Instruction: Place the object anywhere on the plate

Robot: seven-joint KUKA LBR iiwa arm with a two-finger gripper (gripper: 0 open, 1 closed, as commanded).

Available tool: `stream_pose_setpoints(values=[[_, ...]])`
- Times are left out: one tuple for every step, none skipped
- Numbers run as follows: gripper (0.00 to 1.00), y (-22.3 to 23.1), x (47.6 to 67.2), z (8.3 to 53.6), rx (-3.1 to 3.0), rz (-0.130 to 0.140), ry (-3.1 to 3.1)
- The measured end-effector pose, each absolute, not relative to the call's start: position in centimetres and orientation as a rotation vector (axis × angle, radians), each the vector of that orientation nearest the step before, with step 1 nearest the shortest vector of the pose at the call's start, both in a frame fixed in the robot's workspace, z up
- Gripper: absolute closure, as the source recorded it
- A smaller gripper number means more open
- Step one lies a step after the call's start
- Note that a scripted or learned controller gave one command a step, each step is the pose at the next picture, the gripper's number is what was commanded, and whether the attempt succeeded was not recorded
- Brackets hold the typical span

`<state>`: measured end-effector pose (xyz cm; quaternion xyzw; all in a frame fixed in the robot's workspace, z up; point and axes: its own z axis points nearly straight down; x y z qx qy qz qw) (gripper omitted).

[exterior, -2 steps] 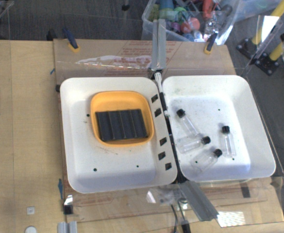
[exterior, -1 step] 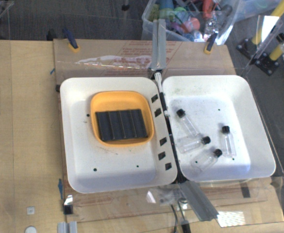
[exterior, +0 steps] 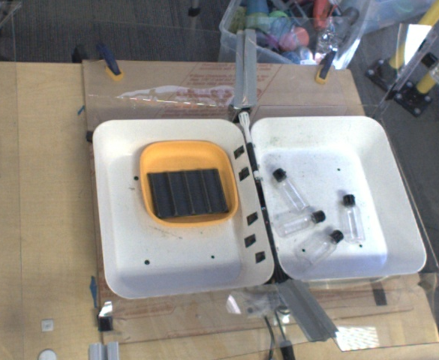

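An orange plate point(exterior: 153, 156) with rounded corners lies in the left white bin point(exterior: 121, 253), toward its back. A dark grey ribbed rectangular block point(exterior: 187, 193) rests flat on the plate and covers most of its middle and front. In the right white bin point(exterior: 369, 148) lie several clear vials with black caps: one point(exterior: 288, 190) near the bin's left side, one point(exterior: 298, 222) below it, one point(exterior: 352, 217) at the right and one point(exterior: 320, 246) near the front.
A ridge with black tabs point(exterior: 251, 201) divides the two bins. A clear tub of colourful items point(exterior: 294, 13) stands behind the bench. A blue clamp point(exterior: 111, 64) and a yellow-black clamp point(exterior: 326, 64) sit at the back edge.
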<state>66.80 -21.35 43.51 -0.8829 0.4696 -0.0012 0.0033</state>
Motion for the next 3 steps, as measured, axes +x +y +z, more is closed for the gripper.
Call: stream_pose_setpoints(values=[[1.0,-21.11,66.83,43.48,-2.972,-0.005,1.002],[1.0,-21.76,66.81,43.4,-3.063,-0.002,0.673],[1.0,-21.93,66.81,43.39,-3.12,-0.003,0.314]])
